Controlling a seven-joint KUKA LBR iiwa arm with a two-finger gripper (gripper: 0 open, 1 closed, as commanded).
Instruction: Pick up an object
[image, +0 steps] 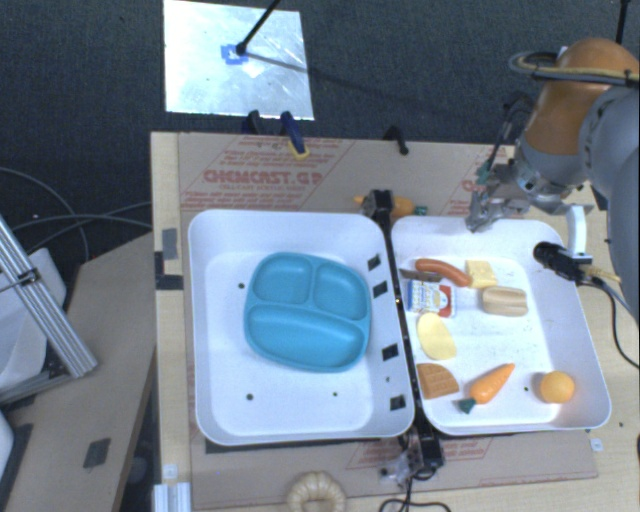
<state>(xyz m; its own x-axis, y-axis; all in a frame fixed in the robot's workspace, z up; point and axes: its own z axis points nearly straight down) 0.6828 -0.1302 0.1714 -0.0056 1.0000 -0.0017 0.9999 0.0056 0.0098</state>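
Nothing is picked up yet. Nearest in the right bin (596, 395) lie the carrot (491, 383) and orange (556, 386); farther, the sausage (442, 270). The gripper (483, 216) hovers over the far rim; jaws' opening I cannot tell.

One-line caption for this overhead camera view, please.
Gripper hovers over the far edge of the right bin of toy food; blue tray sits in left bin.
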